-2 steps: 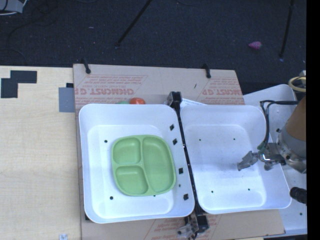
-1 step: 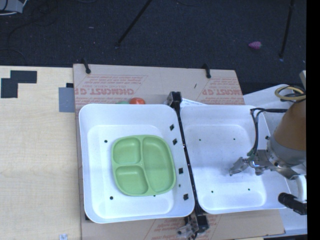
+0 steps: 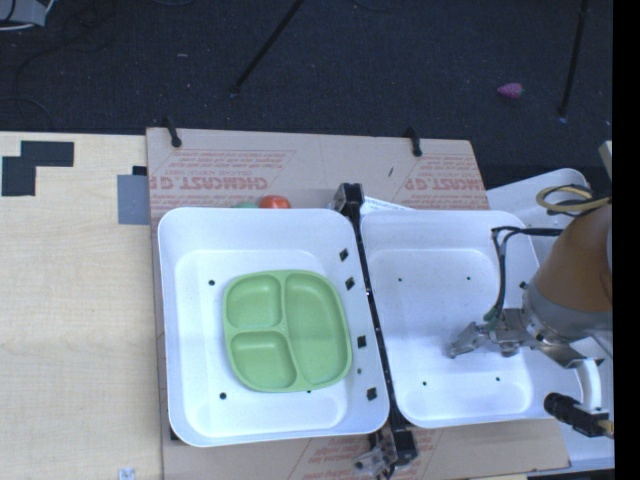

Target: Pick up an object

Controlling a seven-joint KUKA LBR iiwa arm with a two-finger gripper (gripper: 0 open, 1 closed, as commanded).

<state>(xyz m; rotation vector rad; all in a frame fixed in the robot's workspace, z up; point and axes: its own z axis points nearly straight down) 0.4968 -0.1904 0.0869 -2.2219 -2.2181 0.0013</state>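
Green plate (image 3: 288, 330) left bin; pincer (image 3: 462, 348) right bin.

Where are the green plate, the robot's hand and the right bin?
green plate (image 3: 288, 330), camera view, central divider ridge.
hand (image 3: 466, 346), camera view, tip of its fingers.
right bin (image 3: 440, 278), camera view, bare floor.

Red print on the cardboard sheet under the bins

The cardboard sheet (image 3: 300, 168) beneath the two white bins carries red lettering in the upper middle of the frame, seen upside down and mirrored. It seems to read "CHEMCRST. G.P", once above the left bin and again, partly cut off, above the right bin. Smaller red lines under it and along the frame's bottom edge are too blurred to read.
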